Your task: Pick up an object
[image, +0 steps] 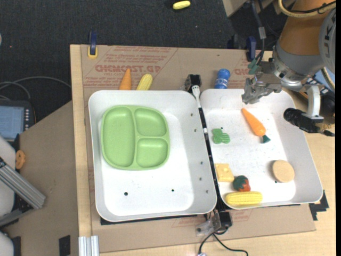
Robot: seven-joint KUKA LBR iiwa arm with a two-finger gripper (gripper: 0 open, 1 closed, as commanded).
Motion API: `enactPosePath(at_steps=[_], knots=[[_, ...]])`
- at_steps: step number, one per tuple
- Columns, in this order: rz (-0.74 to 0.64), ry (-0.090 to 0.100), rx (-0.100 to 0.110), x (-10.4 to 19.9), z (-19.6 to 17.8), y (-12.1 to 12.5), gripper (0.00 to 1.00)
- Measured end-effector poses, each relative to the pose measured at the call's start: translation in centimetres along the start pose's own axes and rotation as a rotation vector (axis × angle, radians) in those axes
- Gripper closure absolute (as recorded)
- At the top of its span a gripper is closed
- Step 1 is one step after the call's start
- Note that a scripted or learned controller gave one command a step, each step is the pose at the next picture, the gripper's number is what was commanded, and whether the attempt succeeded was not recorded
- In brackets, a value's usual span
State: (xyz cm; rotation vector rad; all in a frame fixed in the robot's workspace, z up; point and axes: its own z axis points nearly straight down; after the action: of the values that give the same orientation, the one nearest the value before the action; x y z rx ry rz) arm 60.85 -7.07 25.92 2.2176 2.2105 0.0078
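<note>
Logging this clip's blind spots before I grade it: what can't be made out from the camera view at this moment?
- Gripper: small and dark above the right bin's far edge; open or shut can't be told.
- Arm: cut off by the frame's top and right edges.
- Red and green toy: too small to identify.
- Blue object behind the bins: too blurred to name.

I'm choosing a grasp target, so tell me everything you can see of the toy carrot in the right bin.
The carrot is a small orange cone with a dark green stub at its thick end, plastic by its look. It lies flat on the floor of the right bin, tilted, tip toward the upper left, green end toward the lower right. Nothing touches it; the gripper hangs just above its tip.
</note>
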Motion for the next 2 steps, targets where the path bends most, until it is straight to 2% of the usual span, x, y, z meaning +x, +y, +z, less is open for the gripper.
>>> enactPosePath(at_steps=[1, 2], knots=[[0.001, -0.002, 0.005, -6.63, 1.89, 5.99, 1.0], [-0.004, 0.002, 0.009, -6.18, 1.78, 5.83, 0.0]])
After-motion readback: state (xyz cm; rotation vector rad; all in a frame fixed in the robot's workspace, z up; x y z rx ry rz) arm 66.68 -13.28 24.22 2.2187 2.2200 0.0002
